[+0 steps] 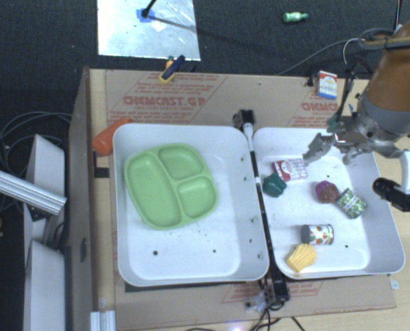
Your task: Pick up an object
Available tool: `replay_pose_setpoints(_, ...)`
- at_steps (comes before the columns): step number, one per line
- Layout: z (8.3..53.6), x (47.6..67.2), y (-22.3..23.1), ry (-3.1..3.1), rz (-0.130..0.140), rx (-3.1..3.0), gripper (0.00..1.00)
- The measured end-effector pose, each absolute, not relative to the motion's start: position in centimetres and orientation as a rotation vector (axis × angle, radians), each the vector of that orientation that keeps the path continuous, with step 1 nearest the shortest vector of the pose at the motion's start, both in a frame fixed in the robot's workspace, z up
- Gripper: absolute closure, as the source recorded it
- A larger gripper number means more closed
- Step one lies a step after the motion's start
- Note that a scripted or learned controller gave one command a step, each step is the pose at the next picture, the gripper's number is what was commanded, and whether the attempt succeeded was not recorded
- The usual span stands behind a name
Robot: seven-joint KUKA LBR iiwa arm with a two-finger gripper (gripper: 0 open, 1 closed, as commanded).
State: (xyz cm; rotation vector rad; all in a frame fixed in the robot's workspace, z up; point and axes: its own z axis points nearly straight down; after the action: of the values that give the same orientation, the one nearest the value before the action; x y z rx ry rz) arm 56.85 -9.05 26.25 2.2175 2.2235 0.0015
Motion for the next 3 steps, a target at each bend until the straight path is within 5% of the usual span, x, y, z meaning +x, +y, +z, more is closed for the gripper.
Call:
replay_pose_setpoints(1,12.3,57.9,-8.8,2.222,-0.001,2.220,0.00)
replay_pose_setpoints(2,9.2,63.3,-10.7,2.209,0.015,2.207,0.00)
replay_pose_setpoints(3,11.9,67.0,-11.9,2.223,0.005,2.213,0.00)
